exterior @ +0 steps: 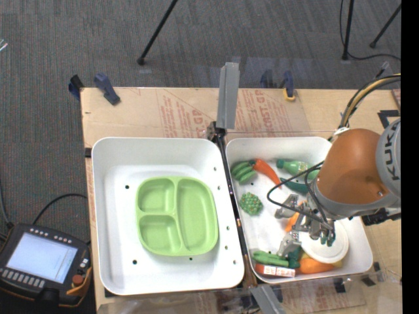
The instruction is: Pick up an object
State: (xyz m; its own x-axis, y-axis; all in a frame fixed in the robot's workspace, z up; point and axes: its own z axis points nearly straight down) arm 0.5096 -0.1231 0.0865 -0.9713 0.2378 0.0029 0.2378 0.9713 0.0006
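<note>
Where the right bin [364,259] comes closest to the camera, a green bar-shaped toy [270,258] lies along the near wall with a small red-and-white piece [273,271] just in front of it and an orange piece [315,265] beside them. Just behind these, the hand [306,231] hangs low over a round white object [325,247]; whether it is wide, narrow or holding anything cannot be told, since the orange band [350,169] of the arm and the wrist hardware crowd the spot. The things in this bin look like small plastic play food: light, stiff, smooth enough to slip, and not fragile, so the judgement is that any of them is best taken across its narrow width near the middle. Further back sit one bumpy green ball [251,203], one carrot [267,170], one green pod-like bunch [242,171] and one green bottle-shaped toy [292,166] near the far wall. The count in the right bin comes to roughly eight or nine pieces, some partly hidden by the arm. The left bin [108,175] holds one green divided plate [177,214] with three compartments. Both bins rest side by side on the tabletop [163,110], two in all.
</note>
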